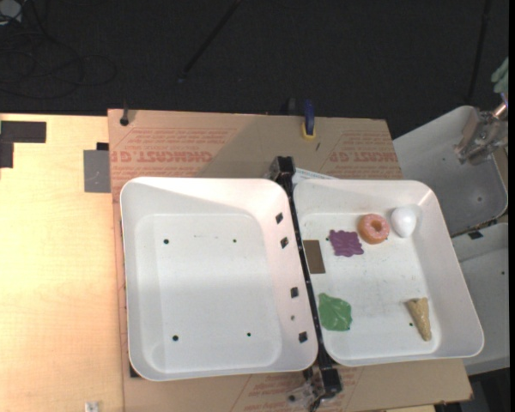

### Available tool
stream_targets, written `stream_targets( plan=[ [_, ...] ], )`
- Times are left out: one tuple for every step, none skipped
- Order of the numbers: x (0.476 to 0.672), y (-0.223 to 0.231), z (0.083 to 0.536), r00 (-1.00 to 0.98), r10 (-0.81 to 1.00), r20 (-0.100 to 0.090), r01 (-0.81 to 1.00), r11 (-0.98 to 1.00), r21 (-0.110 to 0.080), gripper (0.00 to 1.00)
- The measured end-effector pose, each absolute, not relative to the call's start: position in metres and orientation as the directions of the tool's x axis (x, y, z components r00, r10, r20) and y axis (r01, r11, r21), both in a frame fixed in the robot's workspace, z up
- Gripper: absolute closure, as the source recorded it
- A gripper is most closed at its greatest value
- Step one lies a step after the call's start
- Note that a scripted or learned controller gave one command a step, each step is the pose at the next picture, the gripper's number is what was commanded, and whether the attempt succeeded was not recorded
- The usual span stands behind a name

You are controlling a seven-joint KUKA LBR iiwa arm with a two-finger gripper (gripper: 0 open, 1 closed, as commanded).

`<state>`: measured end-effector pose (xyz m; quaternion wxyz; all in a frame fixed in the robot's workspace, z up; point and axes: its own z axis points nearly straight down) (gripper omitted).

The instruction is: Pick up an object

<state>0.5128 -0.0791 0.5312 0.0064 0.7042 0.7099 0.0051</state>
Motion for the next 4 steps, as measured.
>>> stream_targets(
  plan=[
    [0.481, -0.009, 0.539, -0.009, 1.0, 0.001, 1.0, 0.009, -0.001, 1.0],
    [0.474, 0.039, 0.395, -0.005, 1.0, -0.001, 1.0, 0.005, -0.019, 1.0],
    [0.476, 0.079, 0.464, -0.004, 1.0, 0.001, 1.0, 0.004, 0.003, 1.0],
    [0.488, 0.127, 0.542, -0.006, 1.0, 0.002, 1.0, 0.006, 0.005, 1.0]
  ],
)
